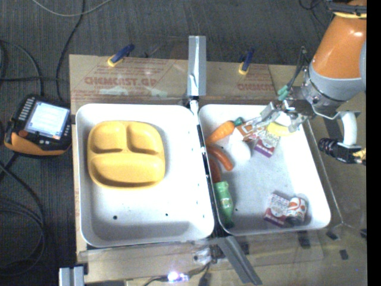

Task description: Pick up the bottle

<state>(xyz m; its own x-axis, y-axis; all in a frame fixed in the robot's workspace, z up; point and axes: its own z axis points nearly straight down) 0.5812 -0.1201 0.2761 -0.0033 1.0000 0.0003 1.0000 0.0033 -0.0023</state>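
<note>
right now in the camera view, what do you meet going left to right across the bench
handheld controller → yellow divided tray → green bottle → small packet → printed pouch → arm

Grey arm, orange band, metal hand with green fittings.

Even, dim overhead light; soft shadows; mild glare off white bins; slight blur
</note>
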